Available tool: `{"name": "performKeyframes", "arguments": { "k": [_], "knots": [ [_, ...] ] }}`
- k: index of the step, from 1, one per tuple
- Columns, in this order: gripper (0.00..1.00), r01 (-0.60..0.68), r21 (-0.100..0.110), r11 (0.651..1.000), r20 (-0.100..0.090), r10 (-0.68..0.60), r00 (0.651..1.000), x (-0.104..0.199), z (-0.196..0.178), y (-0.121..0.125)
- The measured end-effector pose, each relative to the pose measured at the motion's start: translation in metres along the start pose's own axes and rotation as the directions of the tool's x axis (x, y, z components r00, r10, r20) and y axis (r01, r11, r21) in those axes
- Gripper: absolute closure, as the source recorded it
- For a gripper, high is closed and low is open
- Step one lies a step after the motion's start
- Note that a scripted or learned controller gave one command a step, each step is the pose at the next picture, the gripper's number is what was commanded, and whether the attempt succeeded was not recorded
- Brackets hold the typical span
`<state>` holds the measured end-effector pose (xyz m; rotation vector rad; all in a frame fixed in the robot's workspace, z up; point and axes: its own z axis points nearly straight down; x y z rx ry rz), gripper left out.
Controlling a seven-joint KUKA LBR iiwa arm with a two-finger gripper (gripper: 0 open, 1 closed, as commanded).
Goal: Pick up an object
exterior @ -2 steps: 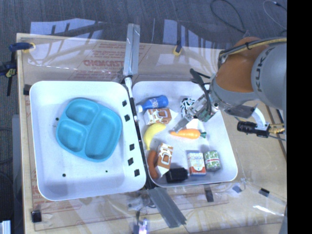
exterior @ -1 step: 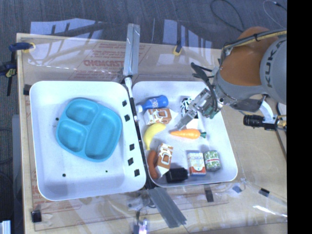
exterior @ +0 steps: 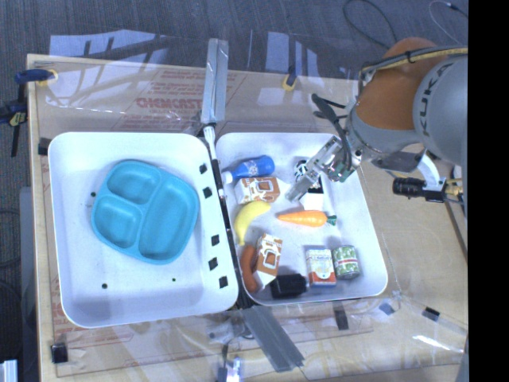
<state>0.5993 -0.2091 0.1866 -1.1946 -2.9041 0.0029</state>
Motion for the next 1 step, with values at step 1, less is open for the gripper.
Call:
{"name": "performKeyframes", "arguments": {
  "k": [1],
  "knots": [
    [0.00, 0.030, -0.001, 1.000, 0.001, -0.030, 1.000, 0.0036, 0.0952, -0.0026]
  ]
}}
